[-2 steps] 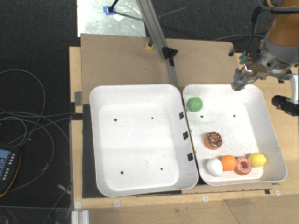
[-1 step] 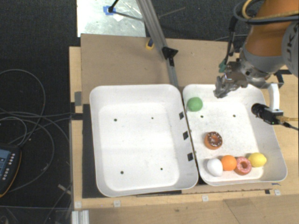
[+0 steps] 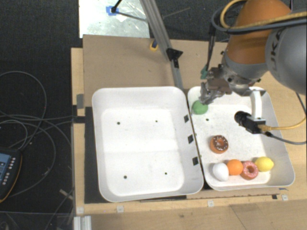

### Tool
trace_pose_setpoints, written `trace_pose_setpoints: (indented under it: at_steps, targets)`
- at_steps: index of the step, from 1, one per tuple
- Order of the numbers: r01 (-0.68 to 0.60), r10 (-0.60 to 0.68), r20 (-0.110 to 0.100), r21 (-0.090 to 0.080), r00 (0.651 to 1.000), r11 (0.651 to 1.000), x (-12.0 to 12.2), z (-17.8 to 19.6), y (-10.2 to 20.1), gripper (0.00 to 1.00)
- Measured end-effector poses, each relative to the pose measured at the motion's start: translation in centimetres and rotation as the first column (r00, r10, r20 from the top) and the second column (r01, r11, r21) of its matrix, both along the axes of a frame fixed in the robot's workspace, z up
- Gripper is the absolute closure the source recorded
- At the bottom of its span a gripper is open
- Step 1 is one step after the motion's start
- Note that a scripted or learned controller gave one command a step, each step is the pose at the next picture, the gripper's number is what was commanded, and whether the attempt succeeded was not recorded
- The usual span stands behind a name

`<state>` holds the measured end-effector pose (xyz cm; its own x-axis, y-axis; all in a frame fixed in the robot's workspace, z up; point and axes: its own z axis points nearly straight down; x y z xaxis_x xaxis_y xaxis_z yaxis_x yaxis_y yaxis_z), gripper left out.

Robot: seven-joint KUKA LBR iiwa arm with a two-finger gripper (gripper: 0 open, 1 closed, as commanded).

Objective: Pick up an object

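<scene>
The right bin (image 3: 280, 143) holds a green round object (image 3: 199, 108) at its far left corner. A brown chocolate donut (image 3: 218, 143) lies mid-bin. Along the near edge sit a white egg (image 3: 220, 171), an orange (image 3: 234, 167), a pink sprinkled donut (image 3: 249, 170) and a yellow lemon (image 3: 264, 164). My gripper (image 3: 207, 97) hangs from the grey arm directly over the green object, its tip touching or just above the object's top.
The left bin (image 3: 139, 143) lies beside the right one, sharing a middle wall with black clips. A grey tripod leg (image 3: 160, 32) slants across the back of the bench. A black sensor block (image 3: 247, 120) on the arm overhangs the right bin.
</scene>
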<state>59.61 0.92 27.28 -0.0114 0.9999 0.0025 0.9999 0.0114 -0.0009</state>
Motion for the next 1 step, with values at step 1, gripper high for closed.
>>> trace_pose_setpoints:
  at_steps: [1]
  targets:
    - [0.001,-0.001,0.0,0.0,1.0,1.0,-0.01,-1.26,5.22,1.0]
